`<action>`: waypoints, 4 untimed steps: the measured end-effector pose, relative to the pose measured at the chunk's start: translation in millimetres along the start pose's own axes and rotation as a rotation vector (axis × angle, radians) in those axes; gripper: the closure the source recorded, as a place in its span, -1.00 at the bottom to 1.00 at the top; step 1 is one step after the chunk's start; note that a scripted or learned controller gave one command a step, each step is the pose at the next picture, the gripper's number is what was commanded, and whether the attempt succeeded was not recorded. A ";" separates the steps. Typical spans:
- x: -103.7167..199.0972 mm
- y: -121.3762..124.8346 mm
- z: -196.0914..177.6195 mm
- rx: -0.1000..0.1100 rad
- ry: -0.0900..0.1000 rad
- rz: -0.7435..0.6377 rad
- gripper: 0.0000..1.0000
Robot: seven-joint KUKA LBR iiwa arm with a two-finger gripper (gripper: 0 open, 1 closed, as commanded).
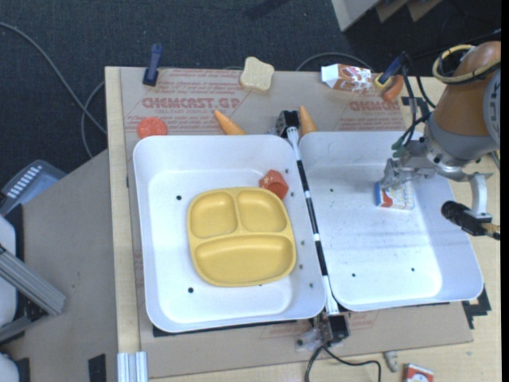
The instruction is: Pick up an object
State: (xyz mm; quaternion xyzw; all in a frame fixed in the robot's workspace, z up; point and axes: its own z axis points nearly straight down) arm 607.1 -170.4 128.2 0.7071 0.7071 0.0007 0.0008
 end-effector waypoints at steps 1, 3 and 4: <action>0.1 -0.1 0.2 0.000 0.000 0.000 -1.00; -1.3 12.8 19.3 -0.003 -0.002 -0.002 1.00; -10.0 -11.2 35.1 -0.020 -0.002 -0.003 1.00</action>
